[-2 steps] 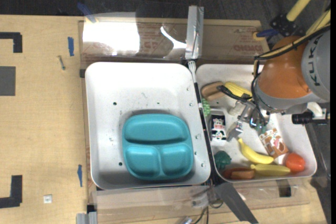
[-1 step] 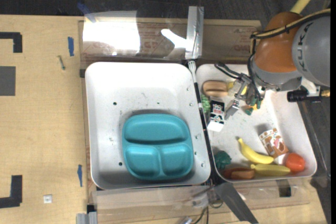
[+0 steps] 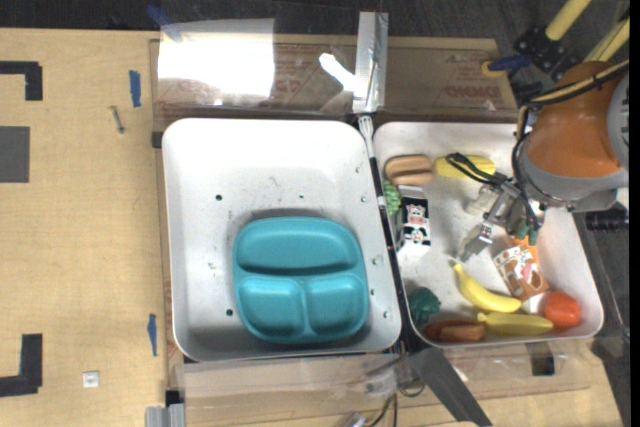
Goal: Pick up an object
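Looming at the frame's right, the grey arm (image 3: 580, 140) lowers its gripper (image 3: 497, 218) into the right bin (image 3: 440, 130), fingers apart and clamped on nothing. Below it lie a banana (image 3: 478, 290), an orange printed pouch (image 3: 519, 269) whose lettering is unreadable, and a tomato (image 3: 563, 309). Left bin (image 3: 190, 215) holds a teal divided tray (image 3: 298, 277).
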You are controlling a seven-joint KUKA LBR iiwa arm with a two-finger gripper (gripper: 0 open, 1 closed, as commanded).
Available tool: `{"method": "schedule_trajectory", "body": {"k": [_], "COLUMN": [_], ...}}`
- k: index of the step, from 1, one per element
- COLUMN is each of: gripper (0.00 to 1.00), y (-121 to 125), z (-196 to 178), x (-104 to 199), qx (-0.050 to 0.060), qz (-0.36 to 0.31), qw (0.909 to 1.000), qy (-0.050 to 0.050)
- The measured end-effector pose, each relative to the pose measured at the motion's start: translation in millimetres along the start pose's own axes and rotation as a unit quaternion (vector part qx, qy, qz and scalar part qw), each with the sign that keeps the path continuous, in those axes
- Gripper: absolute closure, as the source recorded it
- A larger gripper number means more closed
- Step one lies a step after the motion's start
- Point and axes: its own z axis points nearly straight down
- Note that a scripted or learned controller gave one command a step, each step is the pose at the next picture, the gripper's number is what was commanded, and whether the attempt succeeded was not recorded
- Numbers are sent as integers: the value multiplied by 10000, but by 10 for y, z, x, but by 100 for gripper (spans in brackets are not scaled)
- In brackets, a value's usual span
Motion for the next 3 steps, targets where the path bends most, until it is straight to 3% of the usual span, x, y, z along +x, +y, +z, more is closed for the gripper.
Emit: {"method": "schedule_trajectory", "body": {"k": [1,2,3], "gripper": [0,0,0], "y": [-166,309,669], "z": [-12,-5,-280], "x": [860,300,-336], "qx": [-17,-19,55], "qz": [-367,-301,607], "qw": [9993,9995,9981], "qy": [-11,-30,31]}}
